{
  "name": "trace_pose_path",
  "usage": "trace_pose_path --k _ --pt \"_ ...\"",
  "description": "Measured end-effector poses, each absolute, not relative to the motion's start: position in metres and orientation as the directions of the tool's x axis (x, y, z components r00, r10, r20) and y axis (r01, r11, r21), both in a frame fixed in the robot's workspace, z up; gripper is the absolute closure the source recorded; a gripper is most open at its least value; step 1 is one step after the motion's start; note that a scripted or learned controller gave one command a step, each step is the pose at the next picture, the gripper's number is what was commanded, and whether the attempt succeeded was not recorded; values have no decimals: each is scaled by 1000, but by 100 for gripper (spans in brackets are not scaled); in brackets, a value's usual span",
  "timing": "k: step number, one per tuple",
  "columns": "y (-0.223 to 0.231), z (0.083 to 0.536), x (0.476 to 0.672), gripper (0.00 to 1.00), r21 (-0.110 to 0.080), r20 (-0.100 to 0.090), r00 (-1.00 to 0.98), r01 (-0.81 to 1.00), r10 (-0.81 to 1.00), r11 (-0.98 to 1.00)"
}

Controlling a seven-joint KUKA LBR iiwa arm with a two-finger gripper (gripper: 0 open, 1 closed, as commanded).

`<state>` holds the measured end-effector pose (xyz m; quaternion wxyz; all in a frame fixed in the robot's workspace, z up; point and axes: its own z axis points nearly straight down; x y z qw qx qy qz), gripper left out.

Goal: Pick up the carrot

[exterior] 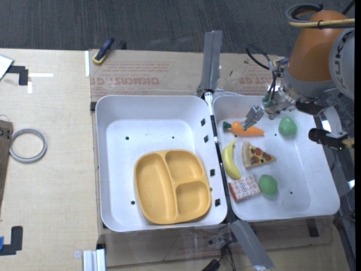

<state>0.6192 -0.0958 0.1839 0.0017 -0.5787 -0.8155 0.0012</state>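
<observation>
Right bin (pixel 316 202): one tapered carrot (pixel 248 130), one banana (pixel 228 160), two round green fruits (pixel 268 184); gripper (pixel 252 116) touching carrot, closure unclear.

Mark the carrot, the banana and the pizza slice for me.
carrot (pixel 248 130): camera view, on the orange body.
banana (pixel 228 160): camera view, on the middle of its curve.
pizza slice (pixel 255 155): camera view, on the topped face.

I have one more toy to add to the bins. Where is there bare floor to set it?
Left bin: free floor behind and left of the yellow divided plate. Right bin: free along its right side, past the two green toys. It is crowded around the carrot, banana, pizza slice and carton.
</observation>
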Motion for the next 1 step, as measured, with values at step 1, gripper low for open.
trace_pose_path --k 1 --pt "-120 91 651 0 0 -1 -378 926 926 378"
